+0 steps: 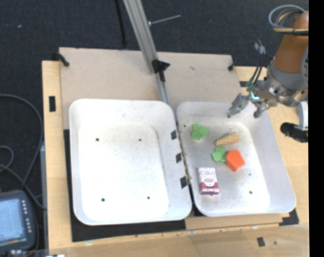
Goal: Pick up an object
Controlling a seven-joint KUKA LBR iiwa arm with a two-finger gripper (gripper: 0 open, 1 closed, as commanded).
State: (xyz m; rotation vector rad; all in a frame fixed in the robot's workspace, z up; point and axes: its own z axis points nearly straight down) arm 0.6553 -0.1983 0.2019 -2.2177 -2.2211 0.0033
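Objects for picking lie together in the right bin (pixel 279 197): a light green piece (pixel 199 132) toward its upper left, a tan, elongated piece (pixel 227 139) just right of that, a darker green piece (pixel 219 155) below them touching an orange block (pixel 235 160), and a small maroon-and-white carton (pixel 208 180) lying flat nearer the bin's lower middle, apart from the rest. None of them is lifted; all rest on the speckled white floor of the bin. Above the bin's upper right corner hangs the gripper (pixel 249 107), its two grey fingers spread apart with nothing between them, clear of every object. The arm (pixel 289 58) rises from it toward the right, its orange band showing above the grey wrist, with looped cables at the top. The left bin (pixel 81 143) sits edge to edge with the right one, small black clips along the seam, and its white floor bears only faint scuffs and a few dark dots. Both bins rest on a pale wooden bench (pixel 113 68) with a tan board beneath them. A slanted aluminium rail (pixel 140 25) crosses from the top of the view down to the seam between the bins. Around the bench the floor is dark carpet (pixel 22 20); black cables curl at the left, and a grey handheld control pendant (pixel 9 218) with a lit screen lies at the lower left.
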